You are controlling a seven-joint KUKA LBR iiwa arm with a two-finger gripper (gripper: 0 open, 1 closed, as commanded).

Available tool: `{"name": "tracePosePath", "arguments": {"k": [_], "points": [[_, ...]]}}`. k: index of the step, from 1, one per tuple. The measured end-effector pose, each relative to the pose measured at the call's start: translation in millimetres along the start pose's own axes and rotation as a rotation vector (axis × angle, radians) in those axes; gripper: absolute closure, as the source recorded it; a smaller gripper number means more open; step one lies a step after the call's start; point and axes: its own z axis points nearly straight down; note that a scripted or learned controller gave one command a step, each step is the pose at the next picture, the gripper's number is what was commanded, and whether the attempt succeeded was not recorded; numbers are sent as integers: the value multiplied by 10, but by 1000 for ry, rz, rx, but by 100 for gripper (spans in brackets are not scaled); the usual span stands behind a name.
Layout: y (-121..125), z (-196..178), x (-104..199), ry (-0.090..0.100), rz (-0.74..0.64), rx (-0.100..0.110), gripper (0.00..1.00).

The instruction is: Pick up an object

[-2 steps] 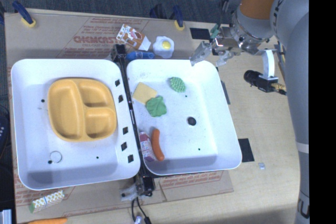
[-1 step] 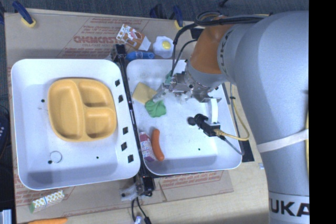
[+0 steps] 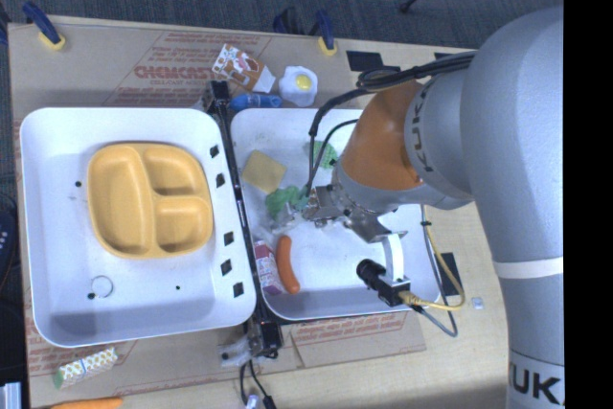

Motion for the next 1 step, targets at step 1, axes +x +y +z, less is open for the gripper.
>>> {"name": "tracePosePath", "arguments": {"k": [1], "points": [[-558, 31, 131, 2, 506, 2, 0]]}}
